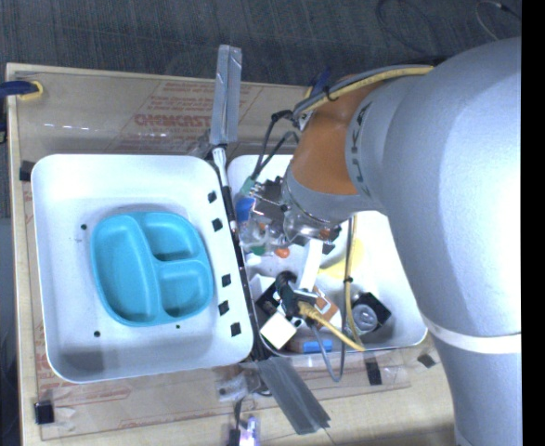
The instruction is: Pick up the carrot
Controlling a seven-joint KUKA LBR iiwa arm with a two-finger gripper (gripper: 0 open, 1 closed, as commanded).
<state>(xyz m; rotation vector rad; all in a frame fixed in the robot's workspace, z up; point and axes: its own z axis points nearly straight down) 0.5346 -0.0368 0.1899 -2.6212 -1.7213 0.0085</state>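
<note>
Two shallow white bins sit side by side on the worktop (96,100). The left bin (58,170) holds a blue plate (147,268) with three compartments, lying flat near the bin's middle. A row of small black clips (226,282) runs along the edge the two bins share.

The grey arm (439,156) comes in from the right and covers most of the right bin (383,258). Its orange band (323,151) hangs over the far part of that bin, and the wrist points down into a crowd of small things on the bin's left side, close to the shared edge. The jaws are down among that clutter, and I cannot tell whether they are wide or narrow, nor whether anything sits between them.

The carrot (307,346) seems to be the thin orange strip at the near edge of the right bin, just below and beside a white block (278,329); most of it is hidden, so this is not certain. A smaller orange-red bit (281,249) shows further back, right under the wrist, too small to name. A blue thing (243,210) stands near the shared edge, beside the wrist.

A grey metal strip (226,86) lies on the worktop behind the bins, in line with the shared edge. A blue clamp (17,89) grips the worktop's far left corner
</note>
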